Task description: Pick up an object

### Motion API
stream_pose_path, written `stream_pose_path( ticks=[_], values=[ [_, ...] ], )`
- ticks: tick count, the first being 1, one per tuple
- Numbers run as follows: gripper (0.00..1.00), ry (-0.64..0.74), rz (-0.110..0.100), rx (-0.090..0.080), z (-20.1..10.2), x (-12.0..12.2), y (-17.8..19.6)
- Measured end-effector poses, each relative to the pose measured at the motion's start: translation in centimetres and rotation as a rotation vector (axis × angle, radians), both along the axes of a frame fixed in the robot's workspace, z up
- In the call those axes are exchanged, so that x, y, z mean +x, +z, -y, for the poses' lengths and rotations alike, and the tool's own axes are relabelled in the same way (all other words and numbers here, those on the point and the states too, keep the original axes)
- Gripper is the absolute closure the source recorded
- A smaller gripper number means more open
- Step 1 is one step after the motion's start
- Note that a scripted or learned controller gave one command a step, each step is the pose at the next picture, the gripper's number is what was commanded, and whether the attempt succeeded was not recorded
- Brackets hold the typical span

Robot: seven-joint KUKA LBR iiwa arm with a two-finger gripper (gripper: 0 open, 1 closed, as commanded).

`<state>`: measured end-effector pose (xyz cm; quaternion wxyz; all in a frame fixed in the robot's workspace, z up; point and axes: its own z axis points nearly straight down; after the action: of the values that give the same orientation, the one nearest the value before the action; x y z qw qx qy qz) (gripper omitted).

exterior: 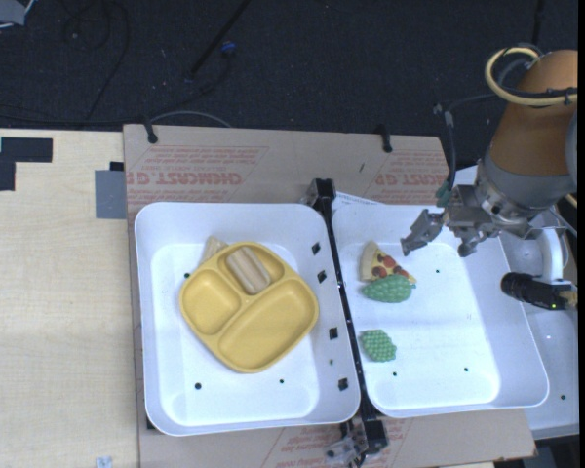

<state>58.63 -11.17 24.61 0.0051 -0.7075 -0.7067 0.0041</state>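
In the right bin (468,378) a pizza slice (379,261) lies near the upper left, touching a green leafy piece (389,289) just below it. A second, smaller green piece (377,344) rests lower down near the divider. My gripper (445,234) hovers over the upper part of the right bin, up and to the right of the pizza slice. Its two fingers are spread apart with nothing between them.
The left bin (175,378) holds a yellow divided plate (250,307) with a tan bread-like piece (247,268) in one compartment. Bare white floor fills the right bin's centre and lower right. Cardboard (273,169) lies under both bins.
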Motion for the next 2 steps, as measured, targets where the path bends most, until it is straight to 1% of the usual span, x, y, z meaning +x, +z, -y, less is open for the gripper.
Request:
stream_pose_path(
  ticks=[1,2],
  values=[
    [0.0,0.001,0.012,-0.002,0.0,0.2,0.6],
    [0.0,0.0,0.004,0.0,0.8,-0.5,-4.5]
  ],
)
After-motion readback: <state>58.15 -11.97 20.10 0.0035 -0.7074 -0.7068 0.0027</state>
